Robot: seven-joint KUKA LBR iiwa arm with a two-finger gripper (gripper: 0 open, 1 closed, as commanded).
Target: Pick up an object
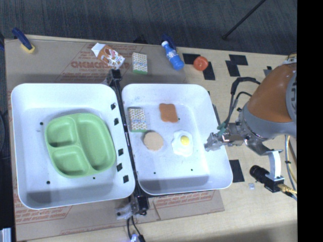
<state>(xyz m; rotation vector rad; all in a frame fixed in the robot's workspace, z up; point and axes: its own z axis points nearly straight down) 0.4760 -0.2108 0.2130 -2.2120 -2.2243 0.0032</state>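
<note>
In left bin (25,135), green tray (79,144)

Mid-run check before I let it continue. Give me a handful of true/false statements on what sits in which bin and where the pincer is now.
1. The green divided tray lies in the left bin. True.
2. The fried egg sits in the left bin. False: it is in the right bin.
3. The pincer is at the right bin's right wall. True.
4. The blue bottle lies inside the right bin. False: it lies on the bench beyond it.
</note>
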